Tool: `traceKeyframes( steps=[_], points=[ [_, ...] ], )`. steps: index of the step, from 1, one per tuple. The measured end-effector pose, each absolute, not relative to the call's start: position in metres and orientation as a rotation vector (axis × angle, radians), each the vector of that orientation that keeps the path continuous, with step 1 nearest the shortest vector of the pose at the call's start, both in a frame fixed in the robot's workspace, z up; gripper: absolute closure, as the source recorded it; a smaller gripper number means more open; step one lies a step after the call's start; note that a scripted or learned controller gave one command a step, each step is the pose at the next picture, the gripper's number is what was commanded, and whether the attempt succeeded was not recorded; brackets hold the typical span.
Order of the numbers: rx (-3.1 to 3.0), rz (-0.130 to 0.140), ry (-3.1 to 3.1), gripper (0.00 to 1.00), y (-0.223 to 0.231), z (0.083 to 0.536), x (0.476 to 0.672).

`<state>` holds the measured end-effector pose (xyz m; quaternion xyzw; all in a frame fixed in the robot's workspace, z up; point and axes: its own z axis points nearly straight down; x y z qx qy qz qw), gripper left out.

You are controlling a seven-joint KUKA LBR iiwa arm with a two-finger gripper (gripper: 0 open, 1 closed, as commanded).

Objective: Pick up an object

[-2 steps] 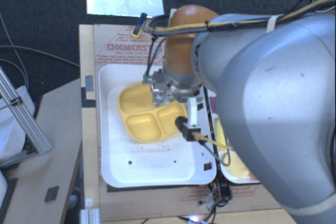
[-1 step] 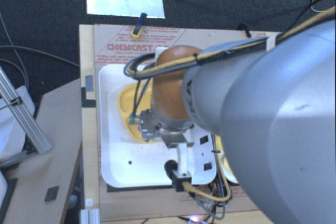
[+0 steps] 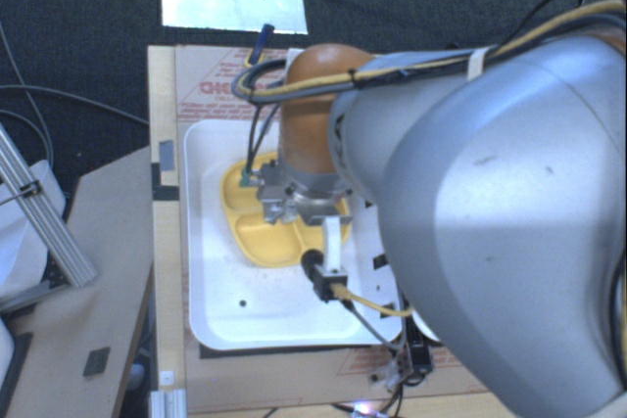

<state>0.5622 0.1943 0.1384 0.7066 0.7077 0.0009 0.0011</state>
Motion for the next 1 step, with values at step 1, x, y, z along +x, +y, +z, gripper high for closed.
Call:
traceKeyframes(
  steps=[1],
  points=[
    [2.223,-0.002,2.223,1.00,0.1774,0.1670,0.4994]
  ],
)
